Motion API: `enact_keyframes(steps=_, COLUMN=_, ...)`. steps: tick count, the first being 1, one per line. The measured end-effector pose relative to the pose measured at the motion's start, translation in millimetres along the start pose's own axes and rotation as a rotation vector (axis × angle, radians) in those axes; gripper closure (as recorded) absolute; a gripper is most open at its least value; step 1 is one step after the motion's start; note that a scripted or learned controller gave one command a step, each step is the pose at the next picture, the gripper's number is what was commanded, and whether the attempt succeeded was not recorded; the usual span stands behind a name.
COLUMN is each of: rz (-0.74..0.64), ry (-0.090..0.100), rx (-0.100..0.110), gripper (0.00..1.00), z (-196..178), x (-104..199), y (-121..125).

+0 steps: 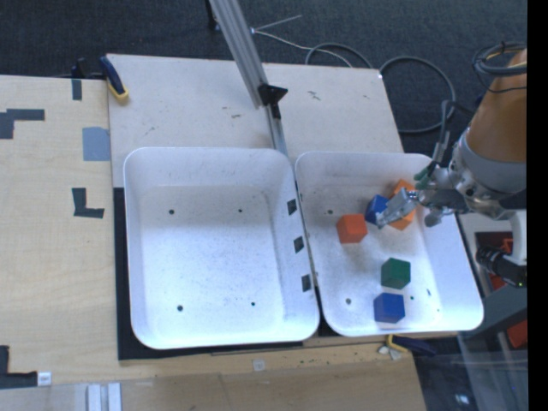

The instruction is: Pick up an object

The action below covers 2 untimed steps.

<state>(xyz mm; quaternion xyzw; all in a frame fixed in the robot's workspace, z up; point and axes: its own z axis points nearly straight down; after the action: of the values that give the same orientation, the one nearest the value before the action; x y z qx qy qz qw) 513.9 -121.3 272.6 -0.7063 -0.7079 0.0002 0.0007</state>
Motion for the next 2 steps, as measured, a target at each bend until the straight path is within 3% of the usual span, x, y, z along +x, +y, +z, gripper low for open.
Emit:
enact_keyframes(steps=1, rz=-0.001, ry=-0.001, rx=0.006, gripper=0.00, z=167.2, x=32.6, y=60.2)
enact_keyframes(steps=2, rz=0.000, ry=0.000, rx=0.002, gripper=1.00, z=153.0, x=32.3, y=60.4)
